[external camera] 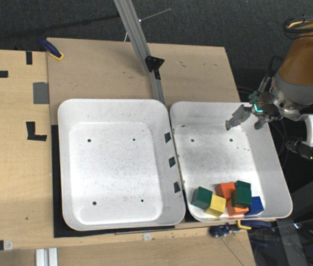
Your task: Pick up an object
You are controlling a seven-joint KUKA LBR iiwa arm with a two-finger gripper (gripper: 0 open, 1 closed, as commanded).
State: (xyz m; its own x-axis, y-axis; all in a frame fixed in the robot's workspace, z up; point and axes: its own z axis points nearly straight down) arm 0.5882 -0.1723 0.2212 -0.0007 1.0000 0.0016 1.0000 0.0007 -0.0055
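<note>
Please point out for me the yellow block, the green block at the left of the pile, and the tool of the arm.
small yellow cube block [217, 204], camera view, on its top face.
dark green cube block [202, 197], camera view, on its top face.
two-finger tool [247, 119], camera view, midway between its fingertips.

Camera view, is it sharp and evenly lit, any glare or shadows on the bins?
Camera view: reasonably sharp, blocks' edges slightly soft; light fairly even; the shallow white left bin shows a brighter patch low on its floor; the white right bin carries grey smudging; the claw looks slightly blurred.
</note>
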